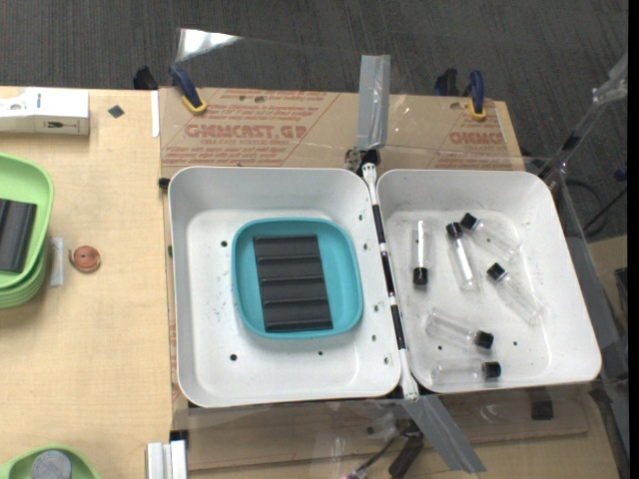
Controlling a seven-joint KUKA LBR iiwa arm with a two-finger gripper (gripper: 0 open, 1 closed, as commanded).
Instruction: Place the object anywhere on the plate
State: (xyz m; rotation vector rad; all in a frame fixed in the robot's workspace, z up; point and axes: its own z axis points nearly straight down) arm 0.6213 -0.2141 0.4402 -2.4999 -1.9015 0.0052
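Lying in the right bin (559, 218) were several clear vials with black caps, the task's things, all apart from the plate (297, 278). The plate, teal with a dark ribbed insert (291, 283), sat in the middle of the left bin (200, 208), just across the divider from the vials. One vial (420, 255) lay nearest the plate, close beside the divider and roughly parallel to it, cap toward the camera. Another (460, 253) lay a little farther from the plate, and a third (458, 329) lay on its side farther from the plate and nearer the camera. More were scattered beyond, toward the bin's far side from the plate.

The arm and its pincer were out of the frame, so I cannot tell how far the pincer was open or whether it held anything.

By my judgement these vials would be light, rigid and smooth, apt to roll or squirt out of a pinch, and possibly brittle if glass. The sound grip would be across the middle of the barrel, square to its long axis, with modest force. The one nearest the plate looked easiest, though the bin wall close by could crowd one finger.
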